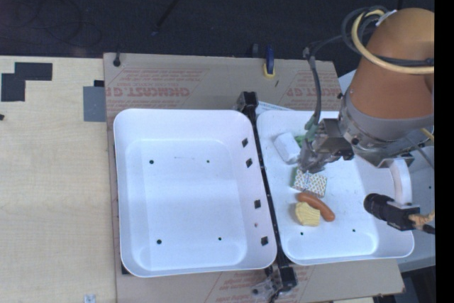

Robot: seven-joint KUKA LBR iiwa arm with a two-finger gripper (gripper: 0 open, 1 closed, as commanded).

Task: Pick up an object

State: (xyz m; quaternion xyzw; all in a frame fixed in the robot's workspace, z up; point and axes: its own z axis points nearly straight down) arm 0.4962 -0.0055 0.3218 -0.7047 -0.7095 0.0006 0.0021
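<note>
Right now your gripper (310,165) hovers at the patterned packet (311,182) in the right bin (355,246), mid-approach; I cannot tell its state. Next, you need a square descent onto that packet, clear of the sausage (317,205).

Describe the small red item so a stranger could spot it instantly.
Start at the right bin. Near its front middle a yellow block lies below a patterned pouch. The red sausage lies slantwise against that block: the sole red, elongated thing there.
</note>
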